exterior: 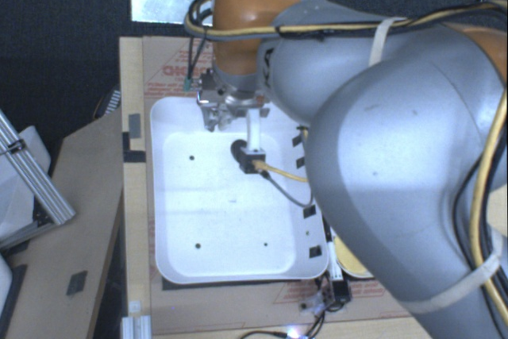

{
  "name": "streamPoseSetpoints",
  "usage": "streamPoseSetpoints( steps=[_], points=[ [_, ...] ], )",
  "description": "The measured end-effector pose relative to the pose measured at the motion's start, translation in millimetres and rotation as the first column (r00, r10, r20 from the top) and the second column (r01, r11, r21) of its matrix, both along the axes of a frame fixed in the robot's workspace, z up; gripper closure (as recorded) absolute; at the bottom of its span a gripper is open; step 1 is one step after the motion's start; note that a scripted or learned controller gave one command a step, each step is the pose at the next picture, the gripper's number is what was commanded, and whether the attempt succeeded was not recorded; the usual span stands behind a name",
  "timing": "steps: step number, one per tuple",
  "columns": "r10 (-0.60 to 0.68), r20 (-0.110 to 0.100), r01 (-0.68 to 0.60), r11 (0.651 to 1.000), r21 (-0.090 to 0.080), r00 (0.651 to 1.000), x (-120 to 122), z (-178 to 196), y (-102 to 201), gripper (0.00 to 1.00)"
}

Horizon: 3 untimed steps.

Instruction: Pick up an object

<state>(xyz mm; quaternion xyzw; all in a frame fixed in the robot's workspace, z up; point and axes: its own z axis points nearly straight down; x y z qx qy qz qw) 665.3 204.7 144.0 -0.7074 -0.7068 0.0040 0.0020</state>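
Arm (397, 131) reached over the left bin (171, 194), pick apparently not yet made.
Gripper (216, 117) hung by the bin's far wall; clenched or released, I could not tell. A yellowish object (353, 264) lay half-hidden under the arm.

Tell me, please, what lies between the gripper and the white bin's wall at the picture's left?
In the camera view, only bare white bin floor lies between the gripper and that wall; no object sits there.
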Motion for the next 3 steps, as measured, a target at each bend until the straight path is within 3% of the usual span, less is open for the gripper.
streamPoseSetpoints(
  steps=[1,2,3],
  points=[
    [0.008,0.021,-0.008,1.0,0.008,1.0,5,107,27,1.0],
    [0.0,0.002,0.0,1.0,0.001,1.0,2,2,10,1.0],
    [0.001,0.007,-0.001,1.0,0.002,1.0,3,-37,-7,1.0]
  ],
)
